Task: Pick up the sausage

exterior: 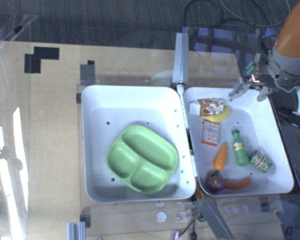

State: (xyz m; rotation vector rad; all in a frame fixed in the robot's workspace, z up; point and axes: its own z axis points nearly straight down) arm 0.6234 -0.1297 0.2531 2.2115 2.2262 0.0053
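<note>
You see the gripper (249, 89) above the right bin's (280, 134) far edge, fingers spread, holding nothing; sausage (237, 184) lies near the front wall.

Reddish-orange sausage (236, 184), green divided plate (142, 158), green bottle (239, 148), orange carrot (219, 157), white bins (97, 109)

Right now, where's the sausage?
The sausage lies along the near edge of the right bin, beside the purple onion and below the carrot.
</note>
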